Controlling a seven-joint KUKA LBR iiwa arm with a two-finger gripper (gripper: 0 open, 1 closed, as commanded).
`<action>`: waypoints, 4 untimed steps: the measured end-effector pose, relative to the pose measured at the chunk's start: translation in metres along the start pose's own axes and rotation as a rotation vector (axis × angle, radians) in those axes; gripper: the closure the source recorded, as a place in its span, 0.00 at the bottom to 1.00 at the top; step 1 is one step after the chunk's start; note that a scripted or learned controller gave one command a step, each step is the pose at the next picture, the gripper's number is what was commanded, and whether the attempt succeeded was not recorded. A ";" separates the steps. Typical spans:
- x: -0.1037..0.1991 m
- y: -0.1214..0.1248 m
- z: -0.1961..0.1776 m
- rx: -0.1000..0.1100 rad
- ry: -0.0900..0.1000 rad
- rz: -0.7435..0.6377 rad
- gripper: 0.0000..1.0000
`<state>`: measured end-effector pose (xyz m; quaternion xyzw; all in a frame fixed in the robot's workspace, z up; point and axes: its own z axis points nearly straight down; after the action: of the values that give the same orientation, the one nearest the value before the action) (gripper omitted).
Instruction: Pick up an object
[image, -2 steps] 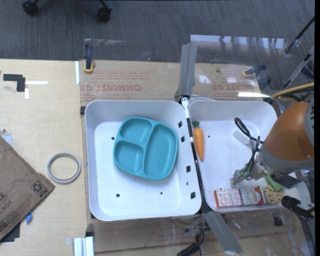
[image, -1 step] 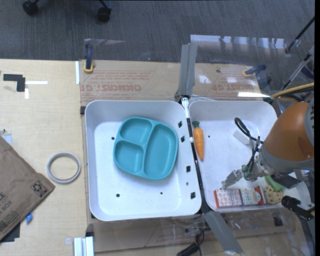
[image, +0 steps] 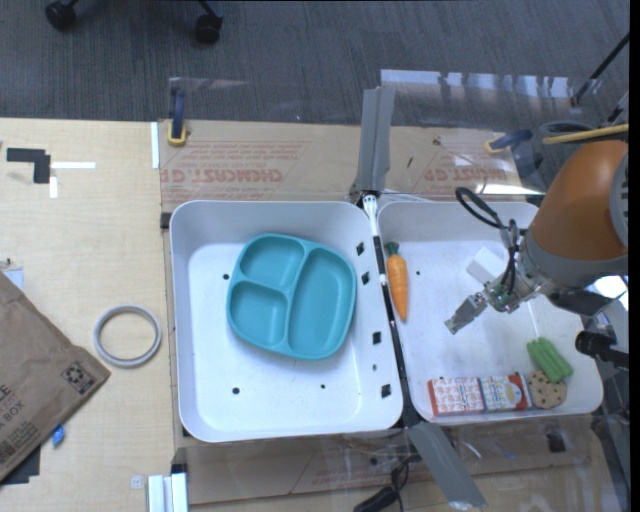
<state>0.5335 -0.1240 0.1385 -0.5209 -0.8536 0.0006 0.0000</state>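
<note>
My gripper (image: 463, 316) hangs over the middle of the right bin (image: 440, 232), slanting down to the left with bare white floor under it. An orange carrot (image: 398, 286) lies along that bin's left wall, left of the gripper and apart from it. A green ridged piece (image: 548, 358) and a brown dotted cookie (image: 546, 391) lie at the front right. A flat red and white packet (image: 478, 394) rests along the front wall. In the left bin (image: 200, 330) sits a teal divided plate (image: 292, 297).
A small white scrap (image: 485, 268) lies behind the gripper. On the wooden bench at left are a tape ring (image: 128, 334) and a brown cardboard box (image: 35, 385). The grey arm with its orange band (image: 585, 200) fills the right bin's far right.
</note>
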 end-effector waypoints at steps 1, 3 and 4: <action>-0.093 0.031 -0.006 -0.002 -0.002 -0.192 0.00; -0.128 0.034 -0.038 -0.003 -0.005 -0.478 0.00; -0.124 0.030 -0.013 -0.002 -0.002 -0.652 0.00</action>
<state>0.6168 -0.2211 0.1516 -0.2201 -0.9755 0.0000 -0.0011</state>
